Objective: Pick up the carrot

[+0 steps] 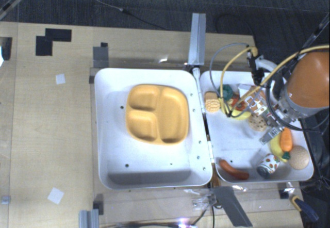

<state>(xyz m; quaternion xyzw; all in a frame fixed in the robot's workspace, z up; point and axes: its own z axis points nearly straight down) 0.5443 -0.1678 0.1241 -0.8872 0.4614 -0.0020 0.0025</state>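
I see the gripper (271,133) in the right bin (227,145), just beside the carrot (286,140) (finger state I cannot tell).

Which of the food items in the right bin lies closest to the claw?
The carrot, the orange piece right beside the claw. The sausage and the corn cob lie farther off, toward the bin's left side.

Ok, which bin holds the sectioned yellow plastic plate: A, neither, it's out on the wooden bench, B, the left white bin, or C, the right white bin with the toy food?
B: the sectioned yellow plastic plate lies in the left white bin.
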